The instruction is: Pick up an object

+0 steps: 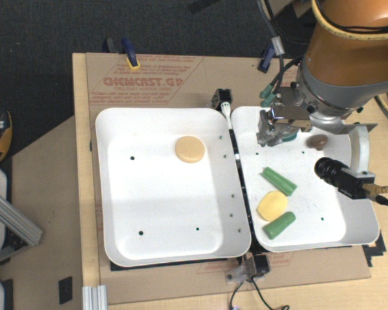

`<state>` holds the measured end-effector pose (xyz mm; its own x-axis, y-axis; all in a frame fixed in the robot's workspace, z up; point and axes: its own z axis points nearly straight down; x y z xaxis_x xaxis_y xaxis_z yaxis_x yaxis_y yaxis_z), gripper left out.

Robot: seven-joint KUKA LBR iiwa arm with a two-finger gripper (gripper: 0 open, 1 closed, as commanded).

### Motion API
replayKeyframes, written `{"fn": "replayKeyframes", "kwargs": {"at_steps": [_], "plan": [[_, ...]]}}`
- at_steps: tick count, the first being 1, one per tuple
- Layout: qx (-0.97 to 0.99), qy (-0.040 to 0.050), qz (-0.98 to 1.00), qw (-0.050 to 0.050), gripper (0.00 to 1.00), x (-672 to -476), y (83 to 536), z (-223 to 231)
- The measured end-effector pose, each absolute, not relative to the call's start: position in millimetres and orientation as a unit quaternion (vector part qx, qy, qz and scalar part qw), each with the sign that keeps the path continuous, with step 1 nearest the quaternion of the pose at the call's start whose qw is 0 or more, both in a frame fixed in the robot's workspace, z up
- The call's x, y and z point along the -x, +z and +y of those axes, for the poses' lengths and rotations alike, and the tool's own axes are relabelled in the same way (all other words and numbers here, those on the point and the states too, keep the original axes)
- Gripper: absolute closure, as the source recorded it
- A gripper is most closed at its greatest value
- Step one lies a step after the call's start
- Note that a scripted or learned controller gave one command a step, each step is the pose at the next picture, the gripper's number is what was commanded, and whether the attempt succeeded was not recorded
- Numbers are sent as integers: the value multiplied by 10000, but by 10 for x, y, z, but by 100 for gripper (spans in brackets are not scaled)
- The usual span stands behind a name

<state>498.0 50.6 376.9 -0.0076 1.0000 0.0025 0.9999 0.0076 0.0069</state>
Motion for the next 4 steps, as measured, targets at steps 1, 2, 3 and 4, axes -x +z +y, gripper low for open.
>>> {"fn": "replayKeyframes", "kwargs": {"at_steps": [1, 2, 3, 4], "plan": [[-7059, 5, 7083, -1, 100, -4787, 3829, 736], [-7057, 27, 7085, 15, 100, -4797, 4168, 1130], [-7065, 27, 7077, 16, 100, -4797, 4654, 1198], [-7067, -30, 7075, -19, 100, -4788, 4196, 1313]]}}
